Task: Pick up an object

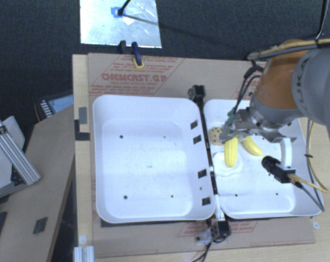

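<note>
The claw (pixel 234 131) hangs low in the right bin (pixel 263 203), just above a yellow corn cob (pixel 230 153); whether it is clenched or released cannot be told. A banana (pixel 252 146) lies just beside the cob, a round cracker (pixel 215 135) to its left. The left bin (pixel 148 162) adjoins on the counter (pixel 56 162).

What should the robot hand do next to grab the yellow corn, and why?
Probably lower a little straight onto the corn cob. The gripper sits just above its upper end in the right bin, with a banana close beside, so drifting sideways risks catching that instead.
</note>
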### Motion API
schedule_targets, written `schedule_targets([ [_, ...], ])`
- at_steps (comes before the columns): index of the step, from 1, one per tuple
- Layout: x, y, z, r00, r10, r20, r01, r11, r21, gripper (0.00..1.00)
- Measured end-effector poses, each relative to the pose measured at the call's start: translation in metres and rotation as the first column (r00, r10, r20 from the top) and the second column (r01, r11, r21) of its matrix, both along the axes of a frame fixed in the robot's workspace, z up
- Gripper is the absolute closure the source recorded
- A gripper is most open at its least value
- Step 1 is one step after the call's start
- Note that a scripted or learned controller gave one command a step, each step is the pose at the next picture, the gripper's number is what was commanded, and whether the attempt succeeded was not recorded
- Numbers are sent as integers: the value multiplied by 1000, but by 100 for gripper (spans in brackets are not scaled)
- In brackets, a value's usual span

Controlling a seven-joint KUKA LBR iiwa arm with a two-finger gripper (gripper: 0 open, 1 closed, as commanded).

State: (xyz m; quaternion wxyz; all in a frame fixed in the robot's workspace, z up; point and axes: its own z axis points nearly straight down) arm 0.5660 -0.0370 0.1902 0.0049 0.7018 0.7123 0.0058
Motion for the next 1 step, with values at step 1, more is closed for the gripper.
schedule_targets([
  [1, -29, 72, -6, 1000, -3, -15, 3, 1000, 2, 100],
])
